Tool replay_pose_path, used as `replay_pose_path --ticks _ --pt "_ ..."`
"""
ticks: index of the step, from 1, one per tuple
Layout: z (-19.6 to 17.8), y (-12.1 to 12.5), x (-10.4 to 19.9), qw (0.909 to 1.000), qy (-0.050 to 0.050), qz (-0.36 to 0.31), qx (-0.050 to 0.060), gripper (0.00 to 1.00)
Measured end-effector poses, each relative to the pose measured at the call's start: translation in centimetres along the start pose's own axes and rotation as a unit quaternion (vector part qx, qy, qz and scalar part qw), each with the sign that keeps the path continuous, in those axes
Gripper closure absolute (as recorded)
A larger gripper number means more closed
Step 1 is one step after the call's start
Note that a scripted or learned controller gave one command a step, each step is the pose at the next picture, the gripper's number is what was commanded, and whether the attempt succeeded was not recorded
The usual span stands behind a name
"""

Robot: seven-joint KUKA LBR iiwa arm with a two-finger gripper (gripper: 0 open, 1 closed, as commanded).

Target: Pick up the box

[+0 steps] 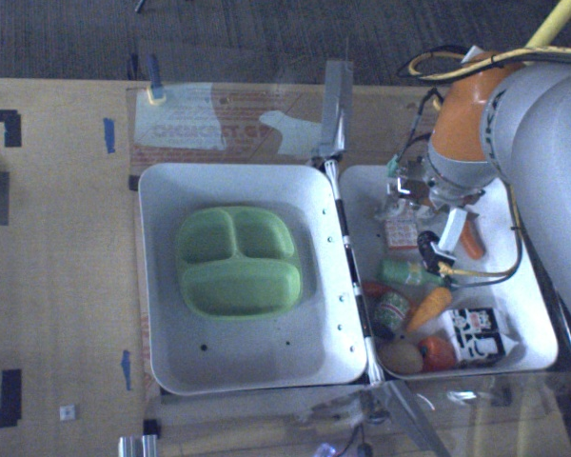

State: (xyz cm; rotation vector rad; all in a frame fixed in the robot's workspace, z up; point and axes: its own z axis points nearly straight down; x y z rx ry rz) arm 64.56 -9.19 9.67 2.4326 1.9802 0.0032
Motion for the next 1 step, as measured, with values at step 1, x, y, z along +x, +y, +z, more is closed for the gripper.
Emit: replay_pose_path --ticks 1 --pt "-11.2 -0.17 4.96 1.0 0.001 -0.008 0.002 1.0"
